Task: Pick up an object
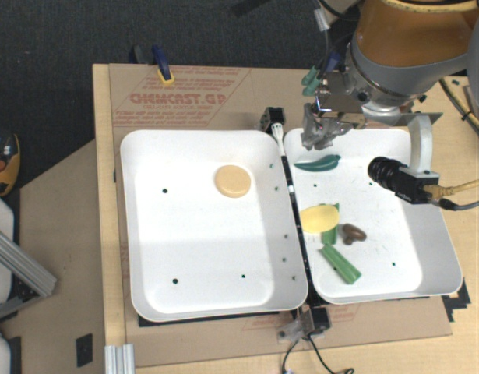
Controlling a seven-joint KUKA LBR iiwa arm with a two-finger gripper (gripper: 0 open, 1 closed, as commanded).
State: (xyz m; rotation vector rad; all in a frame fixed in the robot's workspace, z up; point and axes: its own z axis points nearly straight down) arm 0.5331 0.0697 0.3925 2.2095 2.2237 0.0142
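Teal pod (318, 162) just below claw (320, 137), untouched.

From my seat I read just one piece of lettering: red print on the brown cardboard sheet (192, 92) that lies under the two white bins, along its far edge. The large line looks like "CHEMCAST G P" (the last letters are faint, so I am not sure of them). Smaller red lines sit above and below it, too small for me to make out.
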